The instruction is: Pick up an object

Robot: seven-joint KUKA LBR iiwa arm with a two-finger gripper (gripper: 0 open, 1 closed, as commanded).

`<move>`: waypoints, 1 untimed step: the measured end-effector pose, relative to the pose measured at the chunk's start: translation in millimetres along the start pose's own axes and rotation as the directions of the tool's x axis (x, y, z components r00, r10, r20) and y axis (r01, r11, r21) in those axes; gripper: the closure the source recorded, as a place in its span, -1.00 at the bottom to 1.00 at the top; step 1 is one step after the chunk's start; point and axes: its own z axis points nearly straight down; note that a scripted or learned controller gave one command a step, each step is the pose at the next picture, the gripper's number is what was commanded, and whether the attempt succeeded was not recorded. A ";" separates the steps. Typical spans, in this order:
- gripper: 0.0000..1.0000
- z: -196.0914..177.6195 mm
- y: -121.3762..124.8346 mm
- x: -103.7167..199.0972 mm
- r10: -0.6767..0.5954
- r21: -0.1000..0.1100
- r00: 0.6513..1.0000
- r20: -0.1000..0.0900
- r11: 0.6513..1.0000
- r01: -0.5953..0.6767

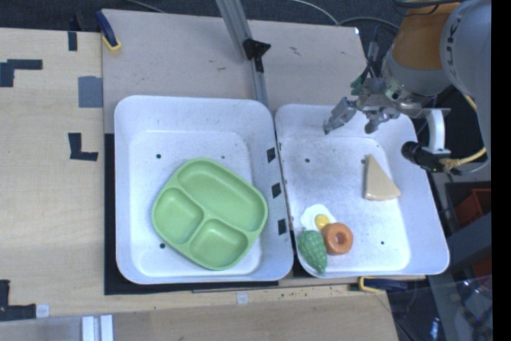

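My gripper (352, 122) hangs over the far edge of the right bin (415, 251), its two fingers spread apart with nothing between them. A tan wedge of toy cheese (378, 180) lies in the right bin, nearer the camera than the gripper. At the bin's near left corner sit a toy fried egg (318, 216), an orange doughnut (338, 239) and a green bumpy vegetable (314, 251), close together. All of these rest on the bin floor, apart from the gripper.
The left bin (132, 124) holds a green divided plate (209, 213). A grey metal pole (231, 4) slants up from the ridge between the bins. The arm's orange band (427, 20) and cables (431, 144) hang over the right bin's far right side.
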 end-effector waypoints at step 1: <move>-1.00 0.0 0.0 0.0 0.000 0.000 1.000 0.000 1.000 0.000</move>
